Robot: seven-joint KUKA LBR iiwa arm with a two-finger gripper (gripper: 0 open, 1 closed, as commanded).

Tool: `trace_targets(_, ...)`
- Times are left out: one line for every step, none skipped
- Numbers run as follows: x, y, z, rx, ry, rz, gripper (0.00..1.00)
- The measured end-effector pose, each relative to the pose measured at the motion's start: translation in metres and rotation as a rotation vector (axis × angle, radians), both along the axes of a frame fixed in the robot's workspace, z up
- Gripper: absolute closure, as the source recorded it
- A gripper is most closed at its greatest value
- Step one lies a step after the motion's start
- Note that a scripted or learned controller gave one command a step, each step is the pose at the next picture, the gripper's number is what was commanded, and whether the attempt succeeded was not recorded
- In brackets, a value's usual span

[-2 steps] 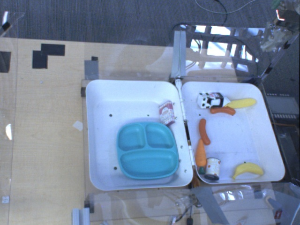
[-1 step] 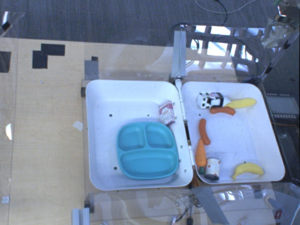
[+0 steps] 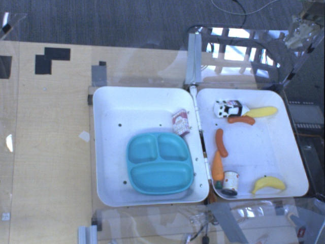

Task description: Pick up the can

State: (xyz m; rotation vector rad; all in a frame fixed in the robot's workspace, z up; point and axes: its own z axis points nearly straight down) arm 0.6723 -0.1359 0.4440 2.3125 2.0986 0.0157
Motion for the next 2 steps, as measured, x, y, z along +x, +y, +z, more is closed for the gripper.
trace_targets(0.001,0.002,0.012,-0.002,-0.006,0.009,1.0)
trace_targets(0.003,0.005,0.025,-0.005,-0.012,0.018,1.0)
